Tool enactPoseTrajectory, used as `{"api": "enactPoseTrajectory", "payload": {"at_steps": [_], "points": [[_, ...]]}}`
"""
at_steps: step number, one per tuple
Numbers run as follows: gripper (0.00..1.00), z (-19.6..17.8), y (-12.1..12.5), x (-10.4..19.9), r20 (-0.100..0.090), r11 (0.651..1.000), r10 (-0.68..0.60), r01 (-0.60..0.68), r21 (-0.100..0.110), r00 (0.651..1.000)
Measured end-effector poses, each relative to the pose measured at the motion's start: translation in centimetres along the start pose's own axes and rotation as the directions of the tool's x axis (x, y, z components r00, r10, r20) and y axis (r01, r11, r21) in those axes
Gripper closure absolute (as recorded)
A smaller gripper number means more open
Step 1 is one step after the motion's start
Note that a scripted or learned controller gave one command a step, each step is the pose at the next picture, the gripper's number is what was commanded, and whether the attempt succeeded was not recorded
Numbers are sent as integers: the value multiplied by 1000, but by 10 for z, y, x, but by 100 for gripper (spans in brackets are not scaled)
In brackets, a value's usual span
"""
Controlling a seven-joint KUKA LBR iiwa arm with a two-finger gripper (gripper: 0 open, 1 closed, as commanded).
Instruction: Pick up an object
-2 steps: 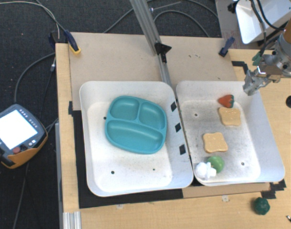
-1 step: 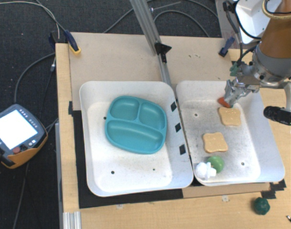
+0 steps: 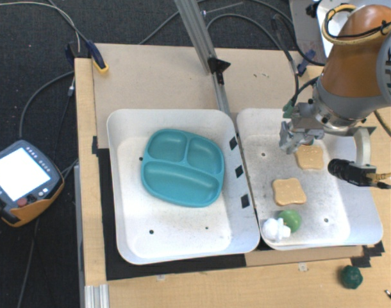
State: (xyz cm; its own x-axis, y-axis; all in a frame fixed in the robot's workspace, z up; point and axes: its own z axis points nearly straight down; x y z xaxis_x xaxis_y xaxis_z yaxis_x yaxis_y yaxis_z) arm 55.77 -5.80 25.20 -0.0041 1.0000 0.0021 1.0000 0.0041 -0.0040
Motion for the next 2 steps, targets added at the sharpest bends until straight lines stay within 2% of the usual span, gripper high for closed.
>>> {"api": "enactPoseTrajectory", "payload": {"at_steps": [2], "points": [[100,31,-41,101,0,1000,0,0,1,1000]]}}
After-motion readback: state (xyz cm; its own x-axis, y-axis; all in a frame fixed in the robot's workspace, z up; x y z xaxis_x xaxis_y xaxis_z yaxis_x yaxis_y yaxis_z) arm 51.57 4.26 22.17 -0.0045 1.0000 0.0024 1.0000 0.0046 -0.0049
